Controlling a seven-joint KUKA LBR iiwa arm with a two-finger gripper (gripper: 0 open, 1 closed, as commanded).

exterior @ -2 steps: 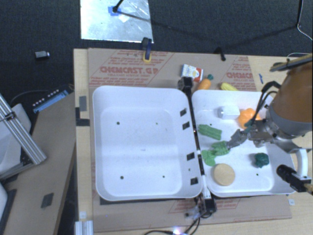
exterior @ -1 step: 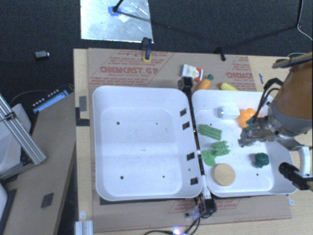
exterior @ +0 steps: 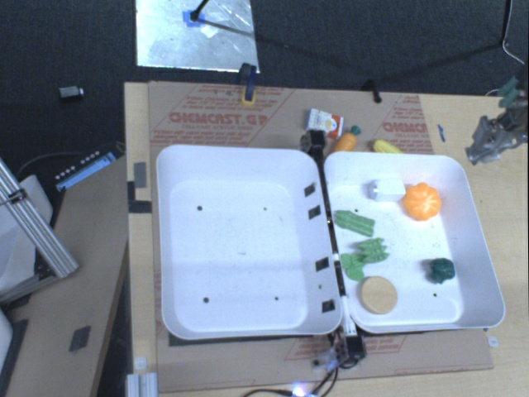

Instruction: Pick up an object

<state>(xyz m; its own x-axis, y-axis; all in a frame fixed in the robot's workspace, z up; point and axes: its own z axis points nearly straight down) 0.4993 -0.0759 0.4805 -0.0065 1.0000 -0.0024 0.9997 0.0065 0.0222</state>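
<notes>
- One end effector point(exterior: 496, 136) hangs at the right edge, beyond the right bin point(exterior: 471, 222); open or closed, I cannot tell.
- Orange fruit point(exterior: 422, 202) lies apart inside.

Both white bins, the left bin point(exterior: 240, 246) and the right bin point(exterior: 471, 246), look like smooth plastic with a soft, slightly glossy finish. Under them lies a sheet of brown cardboard point(exterior: 215, 110), matt, with red printed letters. The bench point(exterior: 83, 246) at the left looks like pale wood or laminate, smooth and matt. The floor point(exterior: 372, 23) at the far side is dark and rough, like carpet. On it lies a metal plate point(exterior: 194, 23), shiny, with scratched reflections. In the right bin, the orange fruit point(exterior: 422, 201) looks like smooth plastic, the round disc point(exterior: 379, 294) is tan and matt, and the white block point(exterior: 386, 190) is plain and matt.
</notes>
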